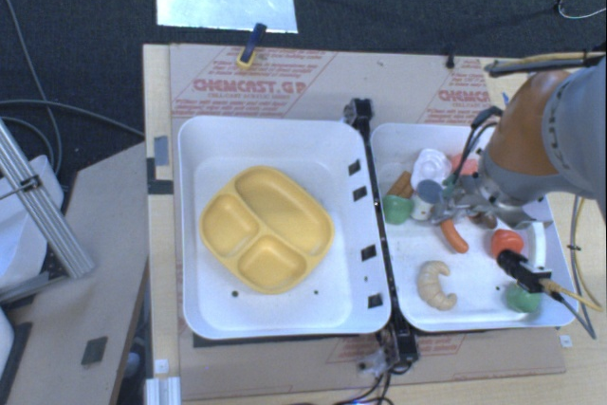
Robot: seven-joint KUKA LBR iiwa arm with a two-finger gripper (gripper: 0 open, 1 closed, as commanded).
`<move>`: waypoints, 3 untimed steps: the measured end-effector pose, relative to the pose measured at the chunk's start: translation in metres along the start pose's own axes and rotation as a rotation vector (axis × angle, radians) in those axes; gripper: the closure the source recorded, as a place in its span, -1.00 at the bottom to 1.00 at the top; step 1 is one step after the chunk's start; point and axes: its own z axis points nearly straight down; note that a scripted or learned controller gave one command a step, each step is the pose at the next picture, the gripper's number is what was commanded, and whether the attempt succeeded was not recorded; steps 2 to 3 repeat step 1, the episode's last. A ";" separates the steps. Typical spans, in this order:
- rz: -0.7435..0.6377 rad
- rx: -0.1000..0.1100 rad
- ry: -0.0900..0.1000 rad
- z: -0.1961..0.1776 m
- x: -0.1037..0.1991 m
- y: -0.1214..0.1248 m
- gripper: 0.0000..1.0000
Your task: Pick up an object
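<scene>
On the tabletop the left bin is holding a yellow divided plate, which is lying flat near the bin's middle. The right bin is holding the small toy foods. At its left edge a green piece is sitting just near of an orange-brown piece, and a white item is lying farther back. A tan croissant is resting alone toward the near side. An orange carrot-like stick is lying slantwise just near of the gripper, which is hanging low over the cluster at the bin's far left. Whether the gripper is parted or closed cannot be told, and nothing is visibly held in it. Farther right, a red-orange round piece and a green round piece are sitting apart from each other. The arm is reaching in from the right, its orange band bending down toward the bin.
</scene>
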 end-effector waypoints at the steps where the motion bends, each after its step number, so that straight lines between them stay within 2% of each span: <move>1: -0.005 -0.006 0.005 -0.094 0.077 -0.001 1.00; 3: -0.005 -0.006 0.005 -0.094 0.077 -0.001 1.00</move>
